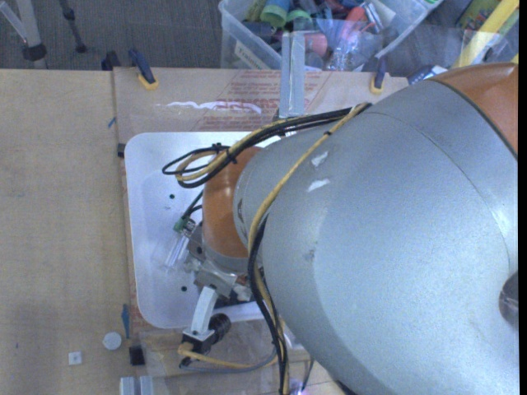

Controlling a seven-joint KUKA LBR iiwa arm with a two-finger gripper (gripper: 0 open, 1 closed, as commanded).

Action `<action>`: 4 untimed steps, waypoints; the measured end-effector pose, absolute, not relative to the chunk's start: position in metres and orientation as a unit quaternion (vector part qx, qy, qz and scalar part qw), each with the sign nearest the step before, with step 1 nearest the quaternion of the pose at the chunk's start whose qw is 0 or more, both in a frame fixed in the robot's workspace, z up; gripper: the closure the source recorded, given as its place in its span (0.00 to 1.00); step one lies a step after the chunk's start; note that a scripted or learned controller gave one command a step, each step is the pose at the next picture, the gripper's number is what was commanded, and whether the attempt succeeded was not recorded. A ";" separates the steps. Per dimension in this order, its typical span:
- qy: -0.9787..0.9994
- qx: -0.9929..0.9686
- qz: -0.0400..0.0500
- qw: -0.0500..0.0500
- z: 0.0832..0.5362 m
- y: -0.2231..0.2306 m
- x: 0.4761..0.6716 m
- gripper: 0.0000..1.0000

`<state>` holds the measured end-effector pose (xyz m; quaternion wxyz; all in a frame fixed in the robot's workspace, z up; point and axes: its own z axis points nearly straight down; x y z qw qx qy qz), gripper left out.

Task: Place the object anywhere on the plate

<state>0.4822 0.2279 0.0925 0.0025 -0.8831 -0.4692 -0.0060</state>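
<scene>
My grey arm (387, 245) reaches in from the right and covers most of the view, hiding the right bin and much of the left one. Its orange band (221, 212) hangs over the middle of the left white bin (152, 171). The gripper (179, 249) points down and left, close to the bin floor. At its tip I see a small clear piece with a green bit (179, 225); what it is I cannot make out. The bin floor under the arm is hidden.
Black and yellow cables (193, 164) loop off the wrist over the bin. A clear tub of coloured toys (329, 15) stands behind the bench. Orange clamps (146, 76) hold the back edge. A small white disc (112, 341) lies on the bench at front left.
</scene>
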 end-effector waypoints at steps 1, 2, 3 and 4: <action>-0.677 -0.736 0.001 0.000 0.151 0.217 0.479 0.00; -0.676 -0.737 0.001 0.001 0.160 0.217 0.479 1.00; -0.842 -0.539 0.000 0.000 0.219 0.224 0.494 1.00; -0.883 -0.470 0.000 -0.001 0.264 0.215 0.498 1.00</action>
